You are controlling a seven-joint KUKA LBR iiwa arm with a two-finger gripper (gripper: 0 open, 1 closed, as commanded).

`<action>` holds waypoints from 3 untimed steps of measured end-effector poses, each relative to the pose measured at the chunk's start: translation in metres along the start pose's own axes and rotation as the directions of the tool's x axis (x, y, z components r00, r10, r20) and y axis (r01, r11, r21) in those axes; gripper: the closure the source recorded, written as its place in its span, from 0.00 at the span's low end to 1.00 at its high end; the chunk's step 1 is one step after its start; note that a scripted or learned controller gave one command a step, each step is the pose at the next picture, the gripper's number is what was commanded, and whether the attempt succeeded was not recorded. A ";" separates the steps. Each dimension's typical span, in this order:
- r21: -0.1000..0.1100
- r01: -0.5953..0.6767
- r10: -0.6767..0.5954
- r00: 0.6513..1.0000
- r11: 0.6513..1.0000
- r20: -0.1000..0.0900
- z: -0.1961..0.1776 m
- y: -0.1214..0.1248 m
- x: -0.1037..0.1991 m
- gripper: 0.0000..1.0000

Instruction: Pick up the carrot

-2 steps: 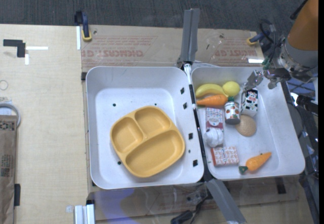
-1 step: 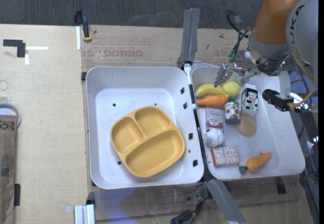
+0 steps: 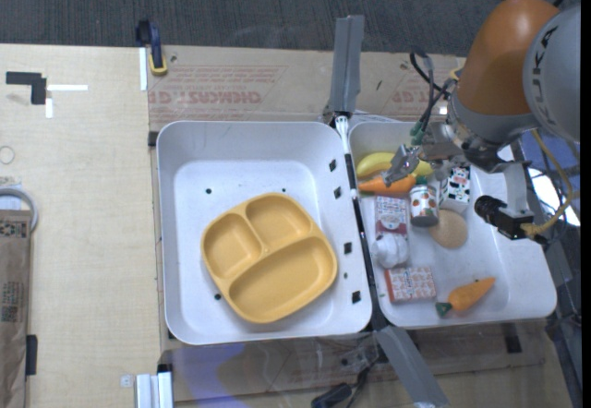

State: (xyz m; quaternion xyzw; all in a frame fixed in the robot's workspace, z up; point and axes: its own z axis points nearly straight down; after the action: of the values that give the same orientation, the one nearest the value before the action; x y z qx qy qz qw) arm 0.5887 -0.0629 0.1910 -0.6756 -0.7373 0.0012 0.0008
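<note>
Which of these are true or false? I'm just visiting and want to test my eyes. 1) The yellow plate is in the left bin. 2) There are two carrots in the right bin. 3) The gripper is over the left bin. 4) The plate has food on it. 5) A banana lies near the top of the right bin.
1) True: the plate lies in the left bin.
2) True: one carrot lies by the gripper, another carrot near the front of the right bin.
3) False: the gripper is over the right bin.
4) False: its compartments are bare.
5) True: the banana lies there, just above the carrot.
</note>
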 end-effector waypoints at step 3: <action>0.000 0.342 -0.342 0.940 0.940 0.001 -0.008 0.023 0.038 1.00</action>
State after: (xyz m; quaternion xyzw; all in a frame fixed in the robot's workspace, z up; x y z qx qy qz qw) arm 0.6082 -0.0226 0.1993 -0.5371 -0.8435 0.0013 0.0008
